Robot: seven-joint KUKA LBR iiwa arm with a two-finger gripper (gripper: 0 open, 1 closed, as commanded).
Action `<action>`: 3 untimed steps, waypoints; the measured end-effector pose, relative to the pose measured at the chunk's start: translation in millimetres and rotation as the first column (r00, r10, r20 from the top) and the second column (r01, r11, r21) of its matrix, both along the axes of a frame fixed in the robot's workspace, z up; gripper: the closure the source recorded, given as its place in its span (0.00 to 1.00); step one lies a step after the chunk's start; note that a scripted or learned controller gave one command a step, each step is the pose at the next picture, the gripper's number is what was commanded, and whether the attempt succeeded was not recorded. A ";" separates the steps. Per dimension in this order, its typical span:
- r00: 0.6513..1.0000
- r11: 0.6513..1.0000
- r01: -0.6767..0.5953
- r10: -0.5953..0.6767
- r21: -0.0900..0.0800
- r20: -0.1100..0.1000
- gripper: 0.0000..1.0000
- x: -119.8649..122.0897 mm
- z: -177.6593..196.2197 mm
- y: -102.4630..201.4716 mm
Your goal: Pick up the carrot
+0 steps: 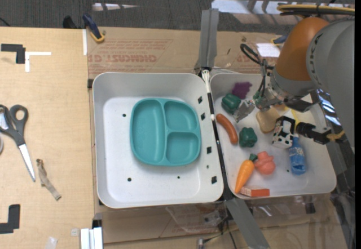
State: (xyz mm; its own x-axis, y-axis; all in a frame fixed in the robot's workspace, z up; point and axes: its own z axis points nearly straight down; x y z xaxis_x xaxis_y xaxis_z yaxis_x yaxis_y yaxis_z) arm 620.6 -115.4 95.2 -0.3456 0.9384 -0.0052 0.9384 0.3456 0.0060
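Observation:
The carrot (245, 173), orange with a green top, lies in the right bin (316, 186) near its front left corner, pointing toward the front. My gripper (246, 109) hangs over the back half of the same bin, between a dark green toy (230, 102) and a beige piece (265, 120). It is well behind the carrot and apart from it. Nothing from the bin shows in its grasp.
Around the carrot lie a red sausage (227, 128), a green block (247, 137), a pink-orange fruit (265, 164) and a small red bar (256, 192). Farther right are a cow toy (284, 132) and a blue bottle (297, 159). The left bin holds a teal divided plate (166, 131).

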 end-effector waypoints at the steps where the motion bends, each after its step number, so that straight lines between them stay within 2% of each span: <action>1: 0.993 0.993 0.115 -0.115 0.001 -0.002 0.00 -61.4 0.1 6.7; 2: 1.000 1.000 0.021 -0.021 0.003 -0.009 0.00 -143.7 -4.3 16.4; 3: 1.000 1.000 0.023 -0.023 0.003 -0.009 1.00 -143.1 4.5 15.7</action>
State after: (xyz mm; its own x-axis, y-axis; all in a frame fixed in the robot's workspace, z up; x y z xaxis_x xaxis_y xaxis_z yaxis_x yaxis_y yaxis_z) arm 477.5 -99.7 99.8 -0.3239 0.9461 0.0009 0.9461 0.3239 -0.0013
